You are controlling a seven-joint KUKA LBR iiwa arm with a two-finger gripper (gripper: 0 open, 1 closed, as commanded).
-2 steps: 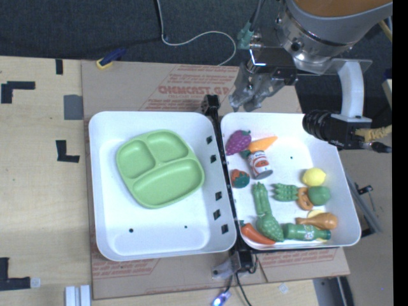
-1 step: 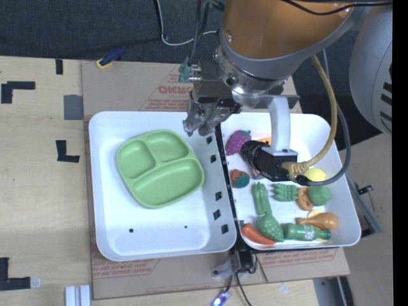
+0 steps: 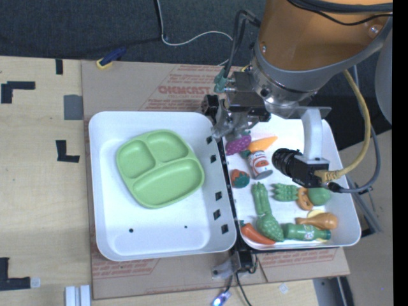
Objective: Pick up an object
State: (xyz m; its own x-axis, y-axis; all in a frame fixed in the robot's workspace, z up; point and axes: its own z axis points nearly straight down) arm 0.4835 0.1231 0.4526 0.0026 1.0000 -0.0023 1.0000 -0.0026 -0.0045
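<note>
My gripper (image 3: 231,127) hangs over the back left corner of the right bin (image 3: 344,238), just above a purple toy (image 3: 238,145). Close to it lie an orange carrot-like piece (image 3: 264,142) and a small red and white bottle (image 3: 259,163). Further forward in the same bin are a dark teal and red round toy (image 3: 240,178), a green corn cob (image 3: 262,204), a green leafy piece (image 3: 286,192) and several more toy foods along the front. Nothing shows between the fingers.
The left bin (image 3: 108,234) bears a green divided plate (image 3: 160,167). A black camera mount (image 3: 299,166) on the arm hangs over the right bin's middle. Cables run behind the bench.
</note>
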